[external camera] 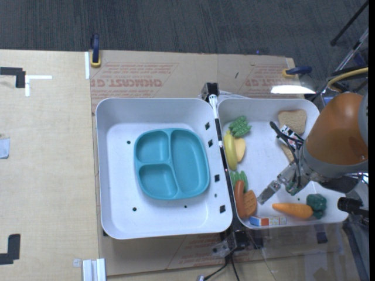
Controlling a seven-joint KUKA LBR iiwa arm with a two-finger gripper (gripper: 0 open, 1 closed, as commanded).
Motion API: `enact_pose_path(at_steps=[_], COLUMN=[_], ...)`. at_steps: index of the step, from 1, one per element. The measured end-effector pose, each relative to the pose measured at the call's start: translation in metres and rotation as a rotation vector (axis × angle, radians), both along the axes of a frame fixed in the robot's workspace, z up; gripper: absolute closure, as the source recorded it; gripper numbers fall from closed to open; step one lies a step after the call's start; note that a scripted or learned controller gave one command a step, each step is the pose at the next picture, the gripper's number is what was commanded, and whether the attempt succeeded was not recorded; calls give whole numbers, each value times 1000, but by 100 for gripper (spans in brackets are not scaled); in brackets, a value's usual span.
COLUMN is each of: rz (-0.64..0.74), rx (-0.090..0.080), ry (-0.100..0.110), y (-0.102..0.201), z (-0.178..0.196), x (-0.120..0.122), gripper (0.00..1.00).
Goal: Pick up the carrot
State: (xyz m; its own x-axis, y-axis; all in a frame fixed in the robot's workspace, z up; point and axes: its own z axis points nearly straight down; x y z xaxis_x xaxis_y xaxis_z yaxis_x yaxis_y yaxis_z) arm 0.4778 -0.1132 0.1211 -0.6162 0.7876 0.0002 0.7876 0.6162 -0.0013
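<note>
The bench [47, 174] carries a cardboard sheet [176, 75]. On the sheet sit two white bins: the left bin [111, 157] and, touching its right side, the right bin [258, 107].

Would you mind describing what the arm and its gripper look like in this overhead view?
The arm enters from the right as a bulky rounded body, mostly glossy orange from this angle, with a grey section beneath it near the wrist. From there a slim metallic grey gripper extends with dark parts at its base. A black piece with small white markings sits beside the wrist. Finer cable detail is too small to tell.
</note>
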Motion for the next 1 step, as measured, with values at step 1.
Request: enact_pose_path(at_steps=[1], rz=[-372], rx=[0], ry=[2], y=[12], z=[-14], x=[-1], gripper=[0])
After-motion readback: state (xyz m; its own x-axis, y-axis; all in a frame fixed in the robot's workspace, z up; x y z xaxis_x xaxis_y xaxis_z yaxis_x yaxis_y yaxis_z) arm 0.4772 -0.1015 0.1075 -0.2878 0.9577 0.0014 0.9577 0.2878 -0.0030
